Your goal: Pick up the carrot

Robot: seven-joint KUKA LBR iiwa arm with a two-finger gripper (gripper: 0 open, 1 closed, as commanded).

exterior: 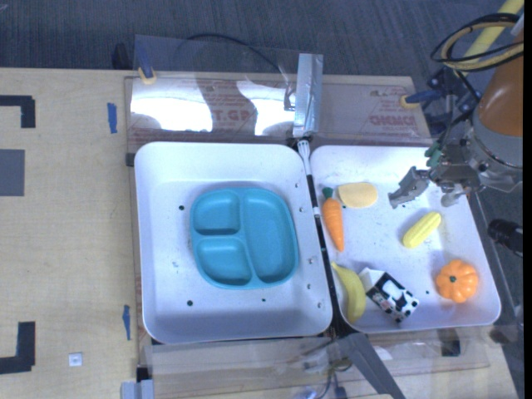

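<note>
White plastic bins (166, 306); tapered orange carrot (333, 224) beside metal tool (428, 187).

Blue tray (245, 236), banana (350, 290), pumpkin (457, 280)

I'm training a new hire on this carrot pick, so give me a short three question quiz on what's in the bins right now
1. True or false: the carrot lies in the same bin as the blue divided plate.
2. Which item lies nearest the carrot's green top? A) pumpkin B) pale yellow potato-like piece C) black-and-white toy
3. Fill in: the gripper hovers over the ____ bin, apart from the carrot.

Key
1. False: the carrot is in the right bin, along its left wall; the plate is in the left bin.
2. B
3. right
</note>
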